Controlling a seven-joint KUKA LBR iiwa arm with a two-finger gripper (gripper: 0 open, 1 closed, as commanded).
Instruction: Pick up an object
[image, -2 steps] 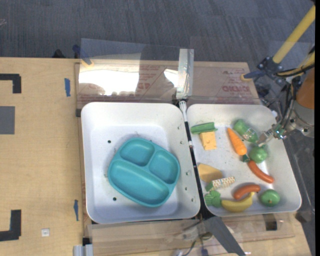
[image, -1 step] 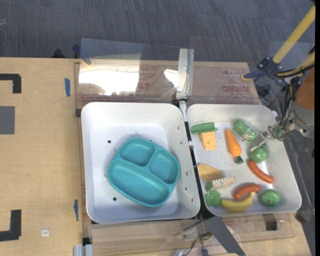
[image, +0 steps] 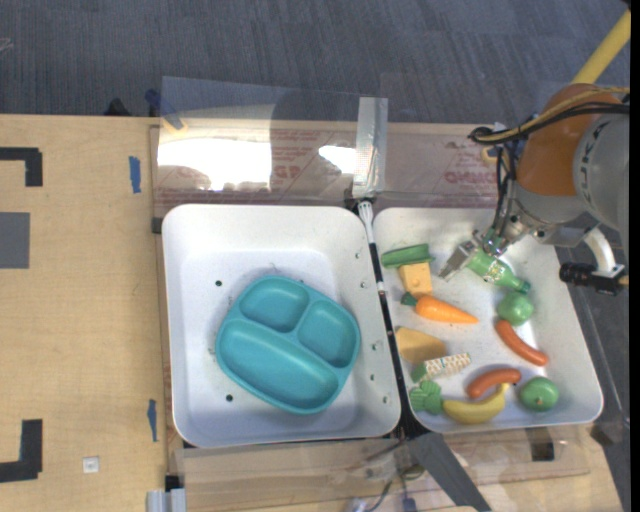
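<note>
Nearest the camera, along the front edge of the right bin (image: 585, 395), lie a banana (image: 474, 408), a small broccoli piece (image: 427, 399), a green lime (image: 540, 394) and a red sausage (image: 492, 380), all resting on the bin floor. Just behind them sit a cheese wedge (image: 420, 345), a cracker-like piece (image: 447, 364) and a red chili (image: 521, 343). The left bin (image: 190, 300) holds only a teal divided plate (image: 288, 343), lying flat. Further back in the right bin are a carrot (image: 445, 312), a yellow block (image: 416, 277), a green pepper (image: 516, 306) and a green cucumber (image: 404, 256). Behind these, low over the far part of the right bin, is the gripper (image: 480, 256); its fingers look partly spread, with a pale green piece (image: 489, 266) between or just under their tips, though whether they truly clamp it cannot be settled from this angle. In my judgement the task is at the grasping stage: the arm has reached a candidate, the pale green piece, but nothing is clearly raised off the floor. Closing firmly and lifting clear of the bin remain to be done.
</note>
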